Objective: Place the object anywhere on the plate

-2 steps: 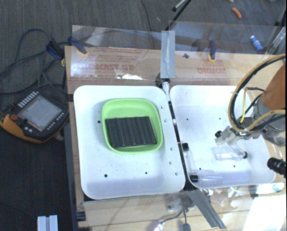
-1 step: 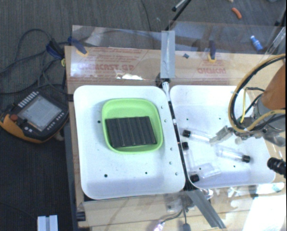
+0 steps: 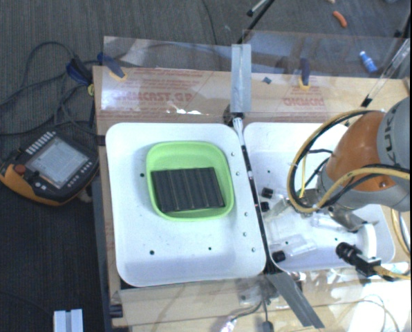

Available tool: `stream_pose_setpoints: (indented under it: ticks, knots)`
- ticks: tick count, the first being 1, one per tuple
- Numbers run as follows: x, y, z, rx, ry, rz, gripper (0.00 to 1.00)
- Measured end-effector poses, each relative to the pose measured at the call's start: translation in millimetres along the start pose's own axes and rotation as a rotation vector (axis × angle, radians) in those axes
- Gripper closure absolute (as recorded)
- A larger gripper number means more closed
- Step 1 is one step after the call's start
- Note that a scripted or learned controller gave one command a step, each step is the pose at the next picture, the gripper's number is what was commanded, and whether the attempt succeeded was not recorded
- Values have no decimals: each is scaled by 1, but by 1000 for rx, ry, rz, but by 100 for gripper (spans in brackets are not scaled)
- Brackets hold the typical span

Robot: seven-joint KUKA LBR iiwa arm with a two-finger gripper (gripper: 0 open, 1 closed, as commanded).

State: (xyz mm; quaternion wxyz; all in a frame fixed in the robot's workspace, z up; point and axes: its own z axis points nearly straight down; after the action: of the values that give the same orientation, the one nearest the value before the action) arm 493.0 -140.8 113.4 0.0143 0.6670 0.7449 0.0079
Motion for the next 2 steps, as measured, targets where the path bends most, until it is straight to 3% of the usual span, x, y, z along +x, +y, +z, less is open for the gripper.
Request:
stream_pose_setpoints:
  ticks: [1, 2]
  knots:
    - [21, -2, 19, -2, -29, 294, 0]
    - [25, -4, 12, 10, -18, 289, 100]
